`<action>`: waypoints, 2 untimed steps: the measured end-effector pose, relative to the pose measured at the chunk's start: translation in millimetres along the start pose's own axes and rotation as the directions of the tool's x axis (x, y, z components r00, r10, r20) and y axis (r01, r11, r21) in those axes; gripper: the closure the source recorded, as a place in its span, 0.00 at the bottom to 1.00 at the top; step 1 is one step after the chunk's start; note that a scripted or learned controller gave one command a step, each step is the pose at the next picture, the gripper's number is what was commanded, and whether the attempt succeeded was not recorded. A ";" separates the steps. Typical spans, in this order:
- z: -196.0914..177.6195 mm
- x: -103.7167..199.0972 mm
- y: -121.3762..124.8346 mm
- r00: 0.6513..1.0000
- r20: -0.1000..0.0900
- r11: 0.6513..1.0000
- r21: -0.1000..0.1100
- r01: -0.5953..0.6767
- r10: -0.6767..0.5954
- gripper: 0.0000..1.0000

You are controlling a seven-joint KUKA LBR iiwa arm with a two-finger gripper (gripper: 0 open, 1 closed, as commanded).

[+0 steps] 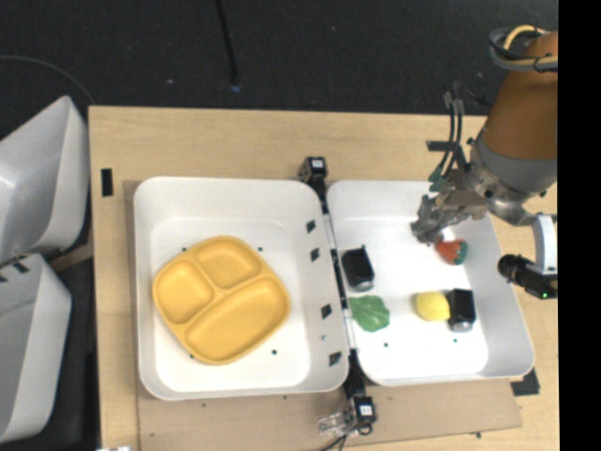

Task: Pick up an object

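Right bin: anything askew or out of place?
Nothing stands out. In the right bin, black block, green piece, yellow piece and red piece lie loose; end effector hovers near the red one.

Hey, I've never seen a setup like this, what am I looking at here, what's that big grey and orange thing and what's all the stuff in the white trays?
This is one photo, taken by a fixed camera looking down at a slant on a wooden bench. The grey and orange thing is a robot arm reaching in from the right. At its end is a two-finger gripper for picking things up; here it hangs over the right bin, just beside a small red object. I can't see anything held in it. That bin also holds a yellow object touching a black one, a green object, and another black object. The left bin holds a yellow divided plate.
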State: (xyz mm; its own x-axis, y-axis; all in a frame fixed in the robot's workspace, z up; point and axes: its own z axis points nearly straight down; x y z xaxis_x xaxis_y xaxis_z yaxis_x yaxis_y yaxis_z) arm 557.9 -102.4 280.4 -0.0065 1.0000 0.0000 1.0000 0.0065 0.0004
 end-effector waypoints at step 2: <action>28.2 92.7 -13.8 1.000 -0.001 1.000 0.001 0.000 0.000 1.00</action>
State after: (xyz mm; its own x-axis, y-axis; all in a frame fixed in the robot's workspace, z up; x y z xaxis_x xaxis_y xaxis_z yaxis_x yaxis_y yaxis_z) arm 543.5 -9.8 252.2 -0.0061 1.0000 0.0008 1.0000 0.0061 -0.0003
